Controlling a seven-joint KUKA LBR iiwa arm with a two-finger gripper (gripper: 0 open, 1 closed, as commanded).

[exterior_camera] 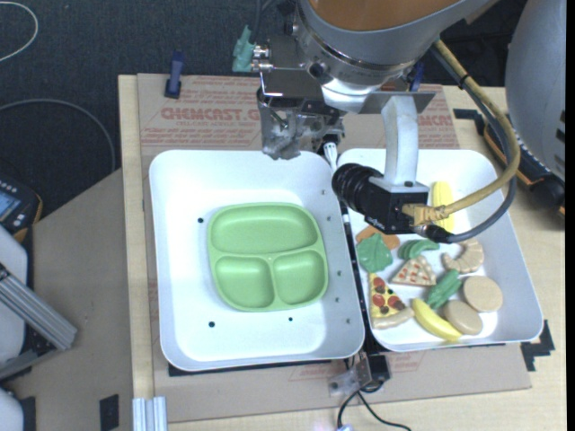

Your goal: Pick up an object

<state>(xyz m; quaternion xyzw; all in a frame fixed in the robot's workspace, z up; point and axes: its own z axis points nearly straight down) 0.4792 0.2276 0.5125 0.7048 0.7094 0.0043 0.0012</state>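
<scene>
My gripper (295, 138) hangs over the far rim of the left bin (171, 241), near the divider between the two bins. I see nothing held in it. A green divided plate (267, 257) lies in the middle of the left bin. The right bin (517, 268) holds several toy foods in its near half: two pizza slices (388, 296) (415, 272), a yellow banana (434, 320), a green leafy piece (375, 254), another green piece (445, 285), tan round biscuits (481, 293) and a yellow corn piece (442, 196).
The bins sit on a cardboard sheet (207, 106) on the bench. The big grey and orange arm (386, 16) covers the far middle of the view. A blue clamp (173, 73) stands at the far left of the cardboard.
</scene>
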